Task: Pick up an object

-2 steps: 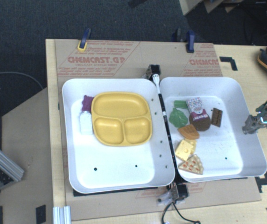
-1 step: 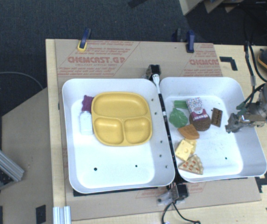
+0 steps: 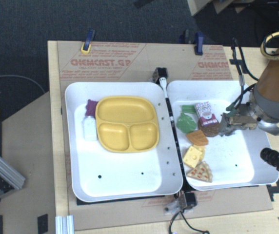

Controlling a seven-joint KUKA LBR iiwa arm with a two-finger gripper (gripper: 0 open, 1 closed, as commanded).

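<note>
**Gripper low over a crowded cluster of toy food**

Far to the gripper's left, in the other bin (image 3: 81, 179), sits a yellow divided plate (image 3: 127, 122) with a purple item (image 3: 90, 107) and a small white bottle (image 3: 89, 127) tucked at its far edge. Nearer, the right bin (image 3: 237, 172) holds the candidates: a green piece (image 3: 186, 123), a red-and-white packet (image 3: 204, 111), a brown round piece (image 3: 209, 129) just beside the gripper (image 3: 226, 126), then an orange piece (image 3: 197, 138), a cheese wedge (image 3: 193, 156) and a pizza slice (image 3: 200, 171) below and to its left. Whether the gripper is wide or narrow I cannot tell; nothing visibly sits in it.

The risk is the packing: the brown piece touches the packet and the orange piece, so closing could catch 2 items, or shove 1 aside and come up with nothing.
</note>
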